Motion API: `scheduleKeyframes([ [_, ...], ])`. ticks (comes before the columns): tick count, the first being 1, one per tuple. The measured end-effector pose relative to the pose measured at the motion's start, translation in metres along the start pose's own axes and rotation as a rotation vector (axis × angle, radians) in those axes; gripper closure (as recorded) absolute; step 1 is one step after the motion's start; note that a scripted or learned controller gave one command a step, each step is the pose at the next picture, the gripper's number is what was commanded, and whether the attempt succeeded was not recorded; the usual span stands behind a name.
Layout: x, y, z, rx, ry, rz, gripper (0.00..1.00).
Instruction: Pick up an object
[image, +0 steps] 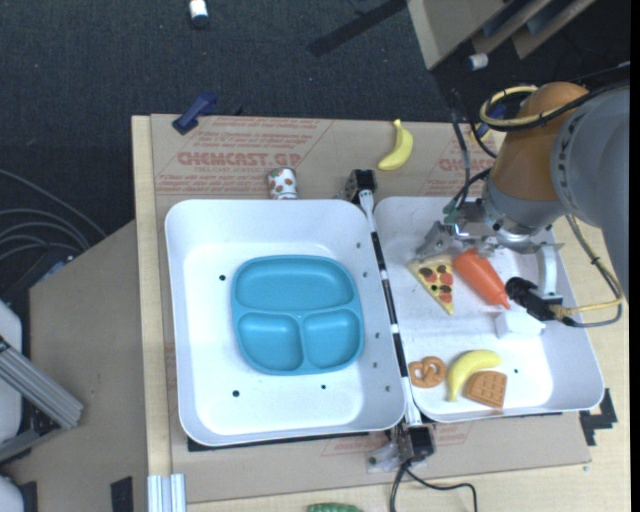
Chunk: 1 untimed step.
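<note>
Starting nearest, a banana (468, 367), waffle (487, 388) and pretzel (427, 372) crowd my right bin's (570, 375) front rim. Mid-bin lie a pizza slice (436, 282) and an orange carrot (481, 278). My claw (478, 228) hangs at the far wall; its spread I cannot tell.

Blue tray (296, 312) in left bin (190, 300); food toys in right bin (570, 360).

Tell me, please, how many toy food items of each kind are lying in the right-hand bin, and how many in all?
Pizza slice: 1
Carrot: 1
Pretzel: 1
Banana: 1
Waffle: 1
Total: 5 in the right bin

A second banana lies on the bench outside the bins and is not counted.
</note>
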<state>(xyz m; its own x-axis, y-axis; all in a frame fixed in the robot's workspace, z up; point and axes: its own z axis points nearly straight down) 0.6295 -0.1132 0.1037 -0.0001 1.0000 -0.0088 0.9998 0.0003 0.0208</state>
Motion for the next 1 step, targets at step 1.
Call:
scheduleKeyframes([
  [1, -0.0030, 0.0367, 0.0198, 0.020, 0.009, -0.001, 0.00],
])
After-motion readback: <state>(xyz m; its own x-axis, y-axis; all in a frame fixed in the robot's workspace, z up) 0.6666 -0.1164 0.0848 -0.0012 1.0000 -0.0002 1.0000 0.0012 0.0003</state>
